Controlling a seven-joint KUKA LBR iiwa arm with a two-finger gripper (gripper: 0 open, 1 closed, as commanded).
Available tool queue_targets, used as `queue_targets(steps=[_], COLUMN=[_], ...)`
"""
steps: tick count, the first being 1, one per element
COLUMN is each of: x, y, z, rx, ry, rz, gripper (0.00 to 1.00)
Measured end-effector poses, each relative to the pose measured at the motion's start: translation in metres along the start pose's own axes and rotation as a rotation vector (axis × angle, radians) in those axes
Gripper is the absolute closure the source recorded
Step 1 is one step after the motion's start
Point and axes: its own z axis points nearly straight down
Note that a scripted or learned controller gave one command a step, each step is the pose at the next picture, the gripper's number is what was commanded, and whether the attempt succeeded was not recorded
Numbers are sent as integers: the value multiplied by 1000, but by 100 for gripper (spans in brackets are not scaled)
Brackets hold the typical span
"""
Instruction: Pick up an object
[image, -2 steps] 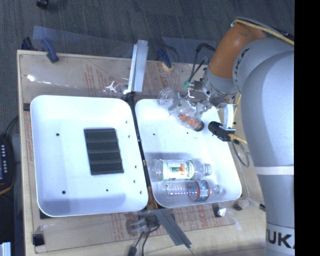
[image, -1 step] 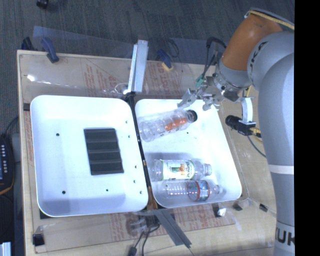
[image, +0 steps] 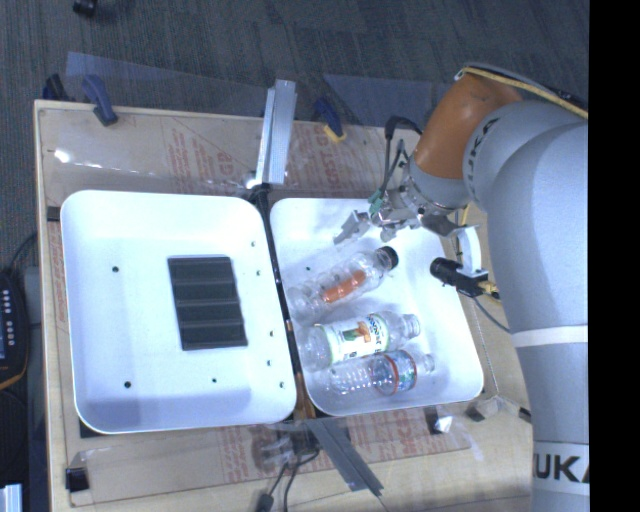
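The arm (image: 520, 200), grey with an orange band, fills the right of the frame and reaches over the upper part of the right bin (image: 455, 340). The surface (image: 150, 150) carries both white bins side by side; the left bin (image: 110, 300) holds a dark ribbed block (image: 207, 302) near its middle, lying flat and well apart from every wall.

The candidates for picking lie in the right bin: a clear bottle with an orange band (image: 342, 281) slanting across the middle, a bottle with a green-and-white label (image: 360, 338) below it, and a red-and-blue labelled bottle (image: 385, 372) along the lower wall. The last two lie just beside each other, perhaps touching.

The hand (image: 385, 215) sits at the upper middle of the right bin, near the dark cap of the topmost bottle. Whether it is apart or together cannot be told from this slant; nothing is visibly caught in it.

The likely trouble: these bottles are smooth, round and clear, so a pinch off their axis could squirt one sideways or roll it against its neighbour. The lower pair crowd each other and the bin's lower wall, leaving little room to straddle either. The upper bottle has open floor on both flanks and looks the easier target.
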Motion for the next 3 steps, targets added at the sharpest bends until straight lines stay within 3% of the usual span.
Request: queue_targets(steps=[1,2,3], x=[1,2,7], y=[-22,1,-54], z=[16,32,33], rx=[4,-1,2], ry=[2,-1,1], rz=[183,-38,-106], gripper=[0,0,0])
